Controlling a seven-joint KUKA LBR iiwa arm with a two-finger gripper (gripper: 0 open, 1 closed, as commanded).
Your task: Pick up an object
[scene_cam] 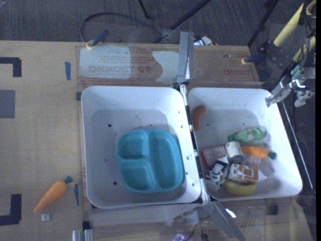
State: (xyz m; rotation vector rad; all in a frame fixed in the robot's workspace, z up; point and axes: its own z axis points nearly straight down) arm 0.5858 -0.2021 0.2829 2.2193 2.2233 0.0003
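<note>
The right bin (281, 134) holds a heap of small items near its front. In it are a green bottle-like toy (247, 134), an orange carrot (256, 152), a white can (232, 148), a red packet (213, 155), a black-and-white toy (216, 172), an orange-and-white carton (243, 173) and a yellow banana (239, 188). An orange-red sausage (198, 116) lies alone by the bin's left wall. My gripper (291, 88) hangs over the bin's far right corner, well away from the heap, with nothing seen in it.
The left bin (100, 109) bears a teal divided plate (149, 159). A second toy carrot (50, 195) lies on the wooden bench to the left of the bins. Cardboard and clamps sit behind both bins.
</note>
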